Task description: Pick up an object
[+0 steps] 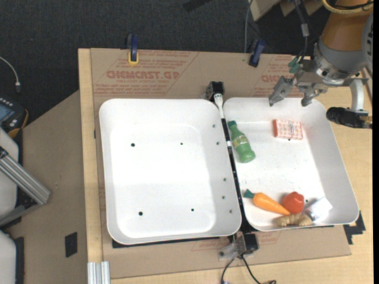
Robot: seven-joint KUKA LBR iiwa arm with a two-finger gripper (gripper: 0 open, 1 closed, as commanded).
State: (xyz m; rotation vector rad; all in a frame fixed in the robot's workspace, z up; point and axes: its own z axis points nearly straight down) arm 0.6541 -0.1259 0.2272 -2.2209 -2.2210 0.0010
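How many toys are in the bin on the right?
5, maybe more hidden in the pile. A green bottle lies by the left wall, a pink pack near the top, and a carrot, a tomato and a ginger root sit at the bottom edge.

The arm enters from the upper right, orange band above the grey wrist. The gripper (291,98) points downward with its two fingers (277,95) spread apart. Nothing is seen between the jaws.
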